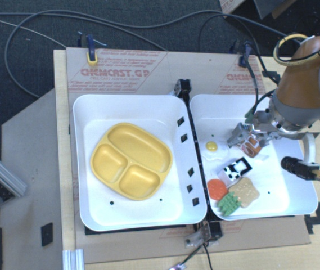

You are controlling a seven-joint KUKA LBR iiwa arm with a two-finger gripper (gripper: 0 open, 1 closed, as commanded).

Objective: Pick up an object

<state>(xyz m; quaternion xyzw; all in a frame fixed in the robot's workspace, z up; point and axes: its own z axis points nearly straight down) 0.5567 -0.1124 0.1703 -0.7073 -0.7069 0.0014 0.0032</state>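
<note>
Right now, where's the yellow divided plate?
The yellow divided plate lies in the left bin in the camera view, around its middle, across the divider from the toy food in the right bin.

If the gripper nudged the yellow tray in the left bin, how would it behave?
The yellow tray would probably slide rather than tip: it looks wide and shallow, lying flat on the smooth left bin floor. It seems to be stiff moulded plastic with three compartments, so likely light and unbending. Its thin raised rim may be the only place to grip.

"CHEMCAST GP" (red print) on the brown board [115, 72]
</note>
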